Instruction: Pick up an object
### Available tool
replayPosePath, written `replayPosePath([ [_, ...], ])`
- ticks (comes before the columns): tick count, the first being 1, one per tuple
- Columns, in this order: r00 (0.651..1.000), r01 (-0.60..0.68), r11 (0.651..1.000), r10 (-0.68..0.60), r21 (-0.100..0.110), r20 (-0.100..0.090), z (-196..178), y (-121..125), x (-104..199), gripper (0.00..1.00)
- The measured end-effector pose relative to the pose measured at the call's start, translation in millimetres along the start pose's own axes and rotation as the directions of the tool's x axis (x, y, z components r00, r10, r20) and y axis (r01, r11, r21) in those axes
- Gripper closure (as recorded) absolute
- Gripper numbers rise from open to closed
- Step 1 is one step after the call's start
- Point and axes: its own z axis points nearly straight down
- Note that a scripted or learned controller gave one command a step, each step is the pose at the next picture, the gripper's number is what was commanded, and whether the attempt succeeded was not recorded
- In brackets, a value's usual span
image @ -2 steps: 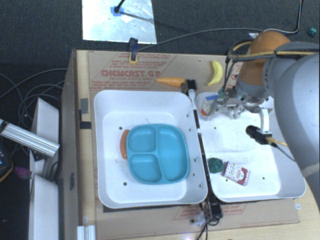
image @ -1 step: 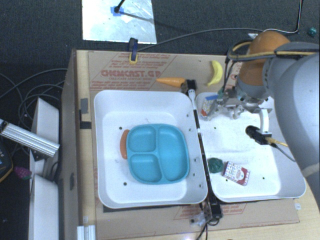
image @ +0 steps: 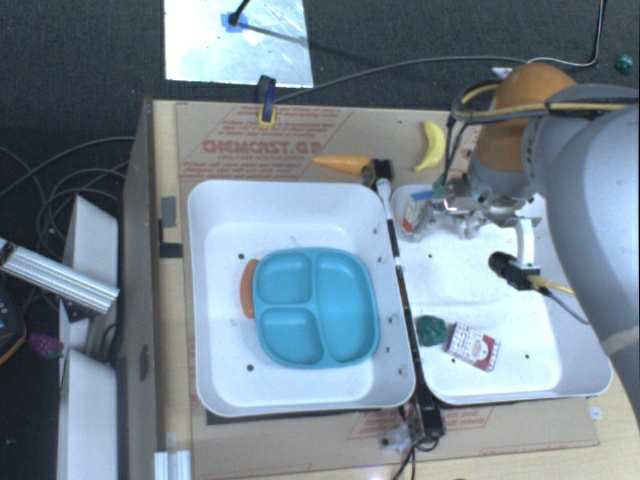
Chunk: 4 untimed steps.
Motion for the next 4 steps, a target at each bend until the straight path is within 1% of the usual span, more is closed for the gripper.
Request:
replayPosePath([
  [1,1.000,0.000,1.000,0.000,0.001,0.001,0.4,-0.2,1.2,0.00],
  [2,1.000,0.000,1.000,0.000,0.002,-0.006,0.8,0.0,-1.7,0.00],
  [3,1.000,0.000,1.000,0.000,0.001,-0.003,0.8,-0.2,-0.2,0.00],
  [4,1.000,0.000,1.000,0.000,-0.024,-0.010,-42.8,4.4,-20.4,0.00],
])
